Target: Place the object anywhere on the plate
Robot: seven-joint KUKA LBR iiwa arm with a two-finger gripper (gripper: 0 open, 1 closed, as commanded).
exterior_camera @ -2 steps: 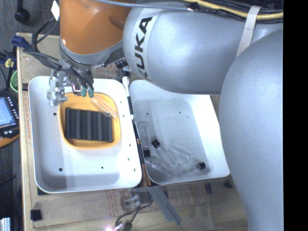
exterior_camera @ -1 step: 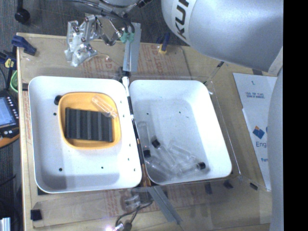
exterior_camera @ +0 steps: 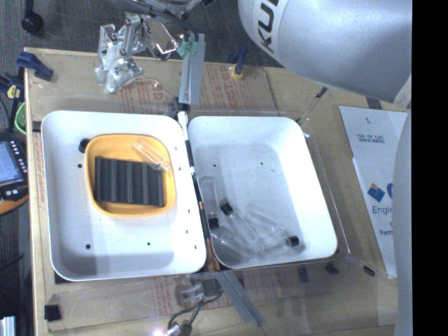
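A yellow plate (exterior_camera: 98, 152) lies in the left bin (exterior_camera: 63, 243). On it rests a dark ribbed block (exterior_camera: 129, 182). A clear plastic tube (exterior_camera: 152, 152) lies slanted across the plate's upper right part, its lower end touching the block's top corner. My gripper (exterior_camera: 115, 72) hangs beyond the far edge of the left bin, over the bench, well apart from the plate and the tube. Nothing shows between its tips. The grey arm's body (exterior_camera: 322, 26) looms over the upper right.
The right bin (exterior_camera: 280, 145) holds several clear tubes with black caps (exterior_camera: 252, 229) heaped near its front left. A metal bar (exterior_camera: 190, 68) lies on the bench behind the bins. Papers (exterior_camera: 378, 180) lie at the right, and a handheld device (exterior_camera: 10, 170) at the left edge.
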